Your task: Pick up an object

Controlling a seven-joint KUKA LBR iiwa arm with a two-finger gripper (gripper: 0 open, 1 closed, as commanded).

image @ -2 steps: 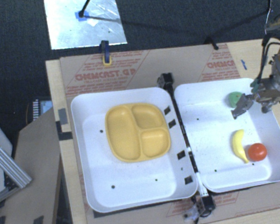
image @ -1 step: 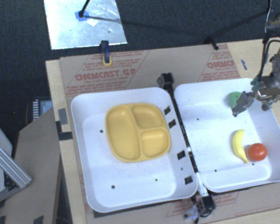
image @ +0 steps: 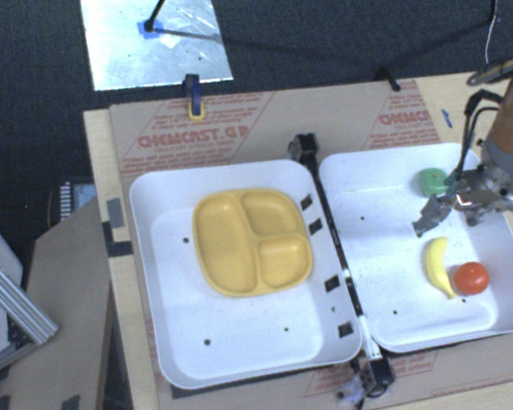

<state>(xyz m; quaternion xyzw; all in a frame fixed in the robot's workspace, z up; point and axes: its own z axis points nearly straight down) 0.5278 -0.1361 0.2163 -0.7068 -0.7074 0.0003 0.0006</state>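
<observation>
Where bench (image: 253, 114) holds 2 bins, dark carpet (image: 352, 6) surrounds (foil sheet (image: 155, 32) behind).

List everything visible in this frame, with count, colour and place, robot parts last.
Bins: two, white, side by side on the bench.
Divided plate: one, yellow, three compartments, in the left bin.
Banana: one, yellow, right bin, touching the tomato.
Tomato: one, red-orange, right bin, near corner.
Green object: one, right bin, far side, partly behind the gripper.
Gripper: one, grey, over the right bin between the green object and the banana.
</observation>
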